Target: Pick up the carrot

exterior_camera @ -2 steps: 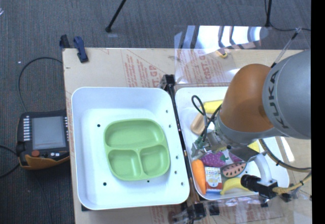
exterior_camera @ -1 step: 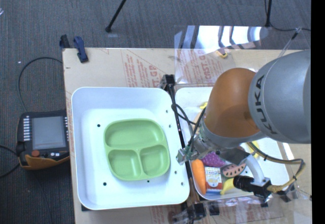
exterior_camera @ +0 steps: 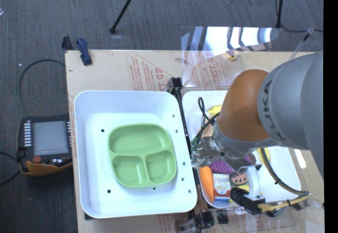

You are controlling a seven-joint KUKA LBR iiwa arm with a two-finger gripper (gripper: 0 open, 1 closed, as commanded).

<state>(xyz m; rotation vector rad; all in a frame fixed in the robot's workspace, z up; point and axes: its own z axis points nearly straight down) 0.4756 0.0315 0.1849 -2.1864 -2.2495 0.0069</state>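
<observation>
Arm (exterior_camera: pixel 274 105) reaches in from the right, over the right bin (exterior_camera: pixel 288 187); its orange band and grey wrist cover most of that bin's middle. Gripper (exterior_camera: pixel 211 154) sits low over the bin's left part, near the wall between the two bins. Fingers hidden under the wrist body, so can't tell whether they are spread or closed.

Carrot (exterior_camera: pixel 207 183) lies in the right bin, near its front-left corner, close to the left wall, long axis running roughly front to back. It is just in front of the gripper, apart from it as far as visible; nothing shows it between the fingers. Contact w/ gripper: can't tell.

Just right of the carrot, touching or nearly so: small box (exterior_camera: pixel 222 183) w/ colourful print. Purple item (exterior_camera: pixel 221 166) behind the box, partly under the wrist. Yellow item (exterior_camera: pixel 215 110) at the bin's back-left, mostly hidden by the arm.

Left bin (exterior_camera: pixel 90 121): green divided plate (exterior_camera: pixel 141 154) w/ three compartments, about centred, flat.

Bench (exterior_camera: pixel 132 65): blue clamp (exterior_camera: pixel 83 49) at its back-left corner. Pendant (exterior_camera: pixel 45 145) on the floor, left of the bench.
</observation>
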